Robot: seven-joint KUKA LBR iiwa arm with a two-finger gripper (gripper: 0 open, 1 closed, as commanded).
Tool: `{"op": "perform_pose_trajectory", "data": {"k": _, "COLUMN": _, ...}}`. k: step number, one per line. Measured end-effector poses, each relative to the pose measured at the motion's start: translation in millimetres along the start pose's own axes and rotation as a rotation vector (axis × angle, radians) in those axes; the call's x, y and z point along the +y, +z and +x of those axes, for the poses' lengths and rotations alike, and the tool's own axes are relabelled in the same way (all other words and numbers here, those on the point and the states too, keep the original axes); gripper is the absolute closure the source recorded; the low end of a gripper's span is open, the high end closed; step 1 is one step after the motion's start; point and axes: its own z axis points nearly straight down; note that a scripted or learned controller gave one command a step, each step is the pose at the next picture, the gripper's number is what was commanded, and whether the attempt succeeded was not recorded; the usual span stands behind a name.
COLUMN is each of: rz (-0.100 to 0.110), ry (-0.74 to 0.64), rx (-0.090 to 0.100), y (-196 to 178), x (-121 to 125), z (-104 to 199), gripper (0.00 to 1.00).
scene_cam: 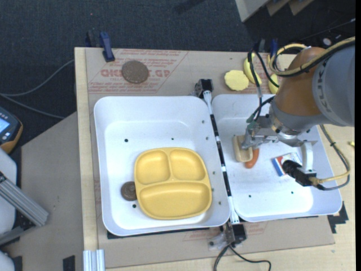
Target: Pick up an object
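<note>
While the arm (316,89) reaches in from the right, its grey body and orange band sit above the right bin (293,205), and the gripper (252,145) is lowered over that bin's left half, close to the divider between the two bins; the wrist housing covers the fingertips from above, so how far the claw is open cannot be told, and whether anything sits between the fingers cannot be told either; directly under and just left of the gripper lie a tan, bread-like piece (242,150) and an orange, carrot-like piece (252,158), touching each other and resting on the bin floor; a small blue, red and white item (280,165) lies near them to the right, beside a black connector on the arm's cable (299,174); the left bin (113,129) holds a yellow divided plate (171,181) with three compartments, set toward the near right of that bin; a small brown disc (128,191) rests just beside the plate's left edge, partly tucked against it; on the cardboard bench surface (169,66) behind the bins sit a larger brown disc (135,71), a blue clamp (105,46) at the far left corner, and a yellow object (237,79) near the arm.
</note>
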Motion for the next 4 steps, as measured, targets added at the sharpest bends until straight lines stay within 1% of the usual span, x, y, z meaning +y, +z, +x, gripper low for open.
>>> {"op": "perform_pose_trajectory", "data": {"k": 1, "rz": -0.003, "ry": 0.0, "rx": -0.001, "y": 0.5, "x": 1.3, "z": -1.2, "gripper": 0.0}}
{"op": "perform_pose_trajectory", "data": {"k": 2, "rz": -0.01, "ry": 0.004, "rx": 0.0, "y": 21.9, "x": -18.5, "z": -22.7, "gripper": 0.0}}
{"op": "perform_pose_trajectory", "data": {"k": 3, "rz": -0.019, "ry": 0.001, "rx": 0.001, "y": 7.4, "x": -15.0, "z": -20.4, "gripper": 1.0}}
{"op": "perform_pose_trajectory", "data": {"k": 4, "rz": -0.02, "ry": -0.009, "rx": -0.001, "y": -105.1, "x": 19.7, "z": 45.2, "gripper": 1.0}}
